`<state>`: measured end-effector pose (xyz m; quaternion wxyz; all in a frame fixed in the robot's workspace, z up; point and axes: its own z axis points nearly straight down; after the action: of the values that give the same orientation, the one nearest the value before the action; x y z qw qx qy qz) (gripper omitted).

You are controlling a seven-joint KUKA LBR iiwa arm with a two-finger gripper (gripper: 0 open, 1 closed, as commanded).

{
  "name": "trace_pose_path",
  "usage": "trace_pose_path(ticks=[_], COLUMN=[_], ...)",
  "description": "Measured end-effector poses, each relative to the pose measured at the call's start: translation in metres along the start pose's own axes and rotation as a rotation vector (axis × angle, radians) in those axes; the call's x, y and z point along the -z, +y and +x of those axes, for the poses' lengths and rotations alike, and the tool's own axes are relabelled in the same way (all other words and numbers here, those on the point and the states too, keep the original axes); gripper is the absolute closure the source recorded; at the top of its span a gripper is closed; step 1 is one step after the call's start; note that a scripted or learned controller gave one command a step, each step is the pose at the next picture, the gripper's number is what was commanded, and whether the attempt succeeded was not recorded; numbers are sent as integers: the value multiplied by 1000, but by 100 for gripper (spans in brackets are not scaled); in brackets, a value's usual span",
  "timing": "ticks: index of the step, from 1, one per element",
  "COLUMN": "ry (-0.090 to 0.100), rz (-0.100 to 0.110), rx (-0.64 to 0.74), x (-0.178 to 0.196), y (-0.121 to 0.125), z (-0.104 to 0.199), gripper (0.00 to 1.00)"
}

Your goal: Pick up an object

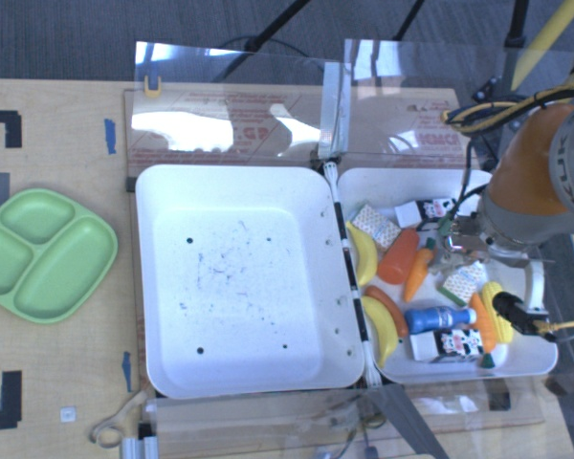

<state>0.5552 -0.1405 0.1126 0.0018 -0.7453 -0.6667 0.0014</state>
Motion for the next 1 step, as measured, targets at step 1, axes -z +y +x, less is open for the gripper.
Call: trace_pose_path(ticks=[1], ry=[-2], rz=[2], rx=[-542], x=[61], y=[29], z=[3], gripper=[100])
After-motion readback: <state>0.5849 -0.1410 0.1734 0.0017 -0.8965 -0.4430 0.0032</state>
